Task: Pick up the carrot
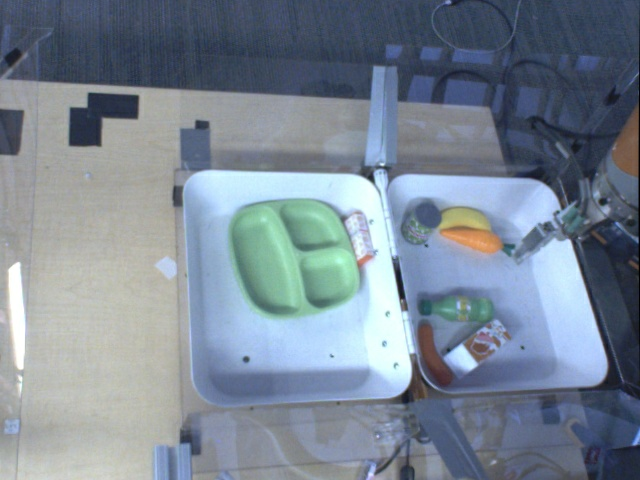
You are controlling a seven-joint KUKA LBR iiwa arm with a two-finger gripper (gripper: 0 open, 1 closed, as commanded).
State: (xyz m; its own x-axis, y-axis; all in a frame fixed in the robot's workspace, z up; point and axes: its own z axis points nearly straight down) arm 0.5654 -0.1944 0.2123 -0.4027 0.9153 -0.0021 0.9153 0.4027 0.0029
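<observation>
surface (110,298): pale wood, carrying two shallow white bins side by side, with black marks near its far left corner.

left bin (215,368): holds a green divided plate (295,258) with three compartments, lying tilted toward the bin's far side. a small packet (358,238) with red and white print lies just beside the plate's right edge, close to the wall between the bins.

right bin (570,338): holds the remaining items.
- carrot (472,239): orange, lying flat in the far half of the bin, its green tip end pointing right. it touches the banana along its far side.
- banana (466,217): yellow, just behind the carrot.
- small can (421,222): grey top, greenish label, just left of the banana and carrot.
- green bottle (458,309): lying on its side in the near half, yellow cap end to the right.
- sausage (433,356): reddish brown, lying near the bin's near left corner.
- carton (478,346): white with red print, lying at a slant just right of the sausage.

arm (625,163): enters from the right, orange band at the frame edge.

jaws (525,244): low over the right bin, reaching left, tips just beside the carrot's green end. nothing seen between them; whether spread or pressed together cannot be told at this scale.
</observation>
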